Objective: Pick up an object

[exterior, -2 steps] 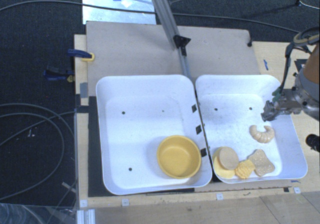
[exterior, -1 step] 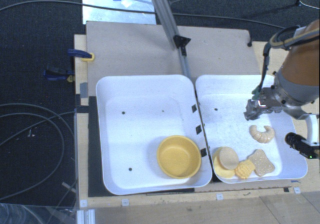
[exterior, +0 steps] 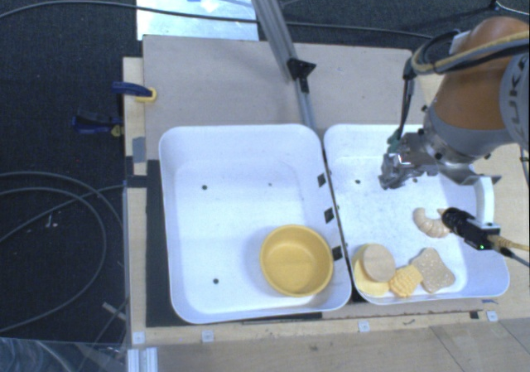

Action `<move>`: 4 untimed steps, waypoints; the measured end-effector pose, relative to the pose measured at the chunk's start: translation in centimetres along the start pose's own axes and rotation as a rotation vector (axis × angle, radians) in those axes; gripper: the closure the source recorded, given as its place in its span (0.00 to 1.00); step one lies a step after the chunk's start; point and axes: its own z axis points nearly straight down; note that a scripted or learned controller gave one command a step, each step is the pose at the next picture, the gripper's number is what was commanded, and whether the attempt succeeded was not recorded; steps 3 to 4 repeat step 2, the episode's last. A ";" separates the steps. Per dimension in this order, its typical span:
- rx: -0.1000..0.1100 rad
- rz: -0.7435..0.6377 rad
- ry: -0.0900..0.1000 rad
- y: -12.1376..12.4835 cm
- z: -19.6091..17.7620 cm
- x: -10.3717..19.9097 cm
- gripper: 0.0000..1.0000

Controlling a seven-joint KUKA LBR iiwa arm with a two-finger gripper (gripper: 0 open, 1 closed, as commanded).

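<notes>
Objects: four food pieces are lying in the right bin, all nearer the camera than the gripper. A pale croissant is lying just below and to the right of the gripper, apart from it. A round tan biscuit is resting on a yellow slice well below the gripper. A yellow waffle is touching the biscuit's right side, and a beige cracker is lying just beside the waffle. A yellow bowl is sitting upright in the left bin, below and well left of the gripper. The gripper is hanging over the right bin's upper middle, carrying nothing; whether it is spread or closed cannot be told.
</notes>
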 end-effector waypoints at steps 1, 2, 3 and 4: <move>0.001 -0.001 0.001 1.8 1.3 5.4 1.00; 0.001 -0.001 0.001 2.3 0.6 10.7 1.00; 0.001 -0.001 0.001 2.3 0.6 10.7 1.00; 0.001 -0.001 0.001 2.3 0.6 10.7 1.00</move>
